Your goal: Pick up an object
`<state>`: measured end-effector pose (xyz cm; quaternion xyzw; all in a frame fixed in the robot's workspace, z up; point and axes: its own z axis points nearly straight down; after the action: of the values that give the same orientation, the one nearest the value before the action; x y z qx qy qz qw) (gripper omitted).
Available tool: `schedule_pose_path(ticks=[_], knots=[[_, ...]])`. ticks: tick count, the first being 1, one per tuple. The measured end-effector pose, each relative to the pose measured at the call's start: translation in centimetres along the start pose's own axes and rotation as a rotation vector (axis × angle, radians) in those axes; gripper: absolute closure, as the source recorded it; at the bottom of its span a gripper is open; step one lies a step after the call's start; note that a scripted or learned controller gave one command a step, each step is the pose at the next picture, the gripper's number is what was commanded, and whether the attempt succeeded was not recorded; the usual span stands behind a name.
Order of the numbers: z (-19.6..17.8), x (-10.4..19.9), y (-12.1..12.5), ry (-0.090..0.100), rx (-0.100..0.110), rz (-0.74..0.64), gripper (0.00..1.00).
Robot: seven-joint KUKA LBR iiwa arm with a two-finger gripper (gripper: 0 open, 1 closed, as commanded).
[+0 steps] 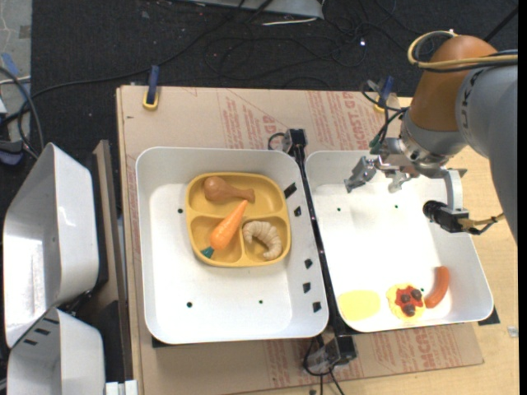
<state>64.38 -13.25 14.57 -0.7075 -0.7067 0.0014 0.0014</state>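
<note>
**A:** From the left, then: what sits in the left bin (165,303)?

**B:** A yellow divided plate (198,200) holding a drumstick (228,190), a carrot (229,225) and a shrimp (263,237).

**A:** And the end effector (377,177)?

**B:** Over the far end of the right bin (461,253), fingers spread and empty.

**A:** What's nearest for it to pick?

**B:** I'd say the sausage (437,287), at that bin's near right corner, well apart from the end effector. Beside it lie a red-and-yellow piece (405,299) and a flat yellow disc (359,304).

**A:** How does the sausage lie?

**B:** Tilted, its long axis running from the near edge up toward the bin's right wall. The fingers should probably close across that axis.
</note>
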Motion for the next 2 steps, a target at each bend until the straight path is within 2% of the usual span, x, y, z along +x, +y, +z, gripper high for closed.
schedule_pose_path(ticks=[1, 2], knots=[[5.3, 0.1, 0.0, 0.000, -0.002, 0.000, 0.00], [3.9, 0.1, 0.1, -0.001, -0.006, -0.001, 1.00]])
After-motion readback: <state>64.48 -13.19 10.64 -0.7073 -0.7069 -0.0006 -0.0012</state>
